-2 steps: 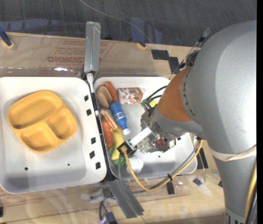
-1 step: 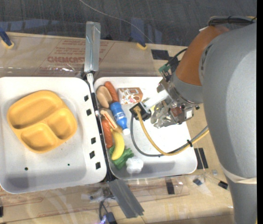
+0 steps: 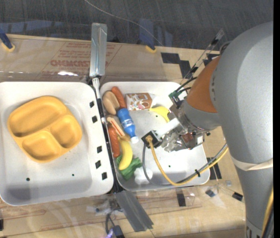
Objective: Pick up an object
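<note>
Item 1, right bin (image 3: pixel 189 180): we count a cluster of toy foods packed along its 9 o'clock wall. From 12 o'clock downward: a tan bread roll (image 3: pixel 110 102) with an orange-red sausage (image 3: pixel 118 97) beside it, a small printed carton (image 3: pixel 139 102), a blue bottle (image 3: pixel 126 123) lying on its side, a yellow banana (image 3: pixel 125 155), and a green piece (image 3: pixel 131 167) at 6 o'clock. A yellow item (image 3: pixel 160 114) lies partly hidden under the arm.

Item 2, gripper (image 3: pixel 172 142): low in the bin's centre, at 3 o'clock from the bottle. We cannot tell how it is set, and we see nothing held in it.

Item 3, left bin (image 3: pixel 1 182): one yellow divided tray (image 3: pixel 44 128).

Handling notes: we judge the banana the likeliest pick. It looks like light, hollow plastic, stiff, smooth and somewhat slippery. We would grip it across the middle of its curve, where it is narrowest. Its neighbours press close, so a crowded grasp could slip.
</note>
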`<state>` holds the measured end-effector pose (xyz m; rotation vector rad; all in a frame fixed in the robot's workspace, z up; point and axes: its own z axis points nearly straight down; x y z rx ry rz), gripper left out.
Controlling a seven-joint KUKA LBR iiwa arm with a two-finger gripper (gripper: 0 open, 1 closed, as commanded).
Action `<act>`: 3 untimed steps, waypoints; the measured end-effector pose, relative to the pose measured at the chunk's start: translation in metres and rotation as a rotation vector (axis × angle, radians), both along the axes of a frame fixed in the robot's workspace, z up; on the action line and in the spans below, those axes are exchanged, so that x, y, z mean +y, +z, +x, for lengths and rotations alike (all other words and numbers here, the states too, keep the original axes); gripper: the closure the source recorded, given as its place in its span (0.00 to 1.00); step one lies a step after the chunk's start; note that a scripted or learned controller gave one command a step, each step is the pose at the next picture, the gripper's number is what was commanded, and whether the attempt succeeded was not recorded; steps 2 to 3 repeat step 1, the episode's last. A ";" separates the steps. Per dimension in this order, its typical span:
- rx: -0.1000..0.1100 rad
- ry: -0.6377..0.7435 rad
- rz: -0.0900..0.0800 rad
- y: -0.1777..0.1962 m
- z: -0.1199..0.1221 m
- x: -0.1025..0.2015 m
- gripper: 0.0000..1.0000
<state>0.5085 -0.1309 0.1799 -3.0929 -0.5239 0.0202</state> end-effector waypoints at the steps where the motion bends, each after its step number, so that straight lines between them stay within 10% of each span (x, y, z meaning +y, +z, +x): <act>1: -0.002 -0.112 0.000 -0.011 -0.033 -0.012 1.00; 3: -0.002 -0.112 0.000 -0.011 -0.033 -0.012 1.00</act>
